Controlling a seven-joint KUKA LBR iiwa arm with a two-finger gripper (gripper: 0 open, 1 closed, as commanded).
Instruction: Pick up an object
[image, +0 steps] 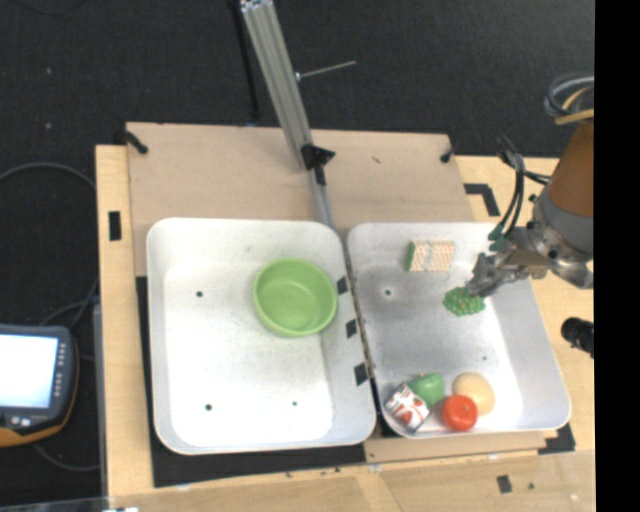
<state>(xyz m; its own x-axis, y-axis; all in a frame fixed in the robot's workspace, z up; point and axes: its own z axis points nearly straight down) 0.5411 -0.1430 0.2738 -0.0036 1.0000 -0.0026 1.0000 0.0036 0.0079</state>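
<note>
My gripper (477, 288) reaches in from the right over the right bin (520, 340), its tip right at a small knobbly green object (462, 302) in the bin's middle right. The tip touches or overlaps that object's upper right edge, and I cannot make out whether it holds it. A pale patterned block (431, 257) lies at the bin's back. In the front corner sit a red and white can (405, 407), a green apple (430, 386), a red ball (459, 412) and a tan ball (476, 391).
A green bowl (294, 297) stands in the left bin (200, 380). A slanted metal rail (290, 100) runs from the top of the view down to the gap between the bins. A handheld screen (30, 380) lies off the bench at the left.
</note>
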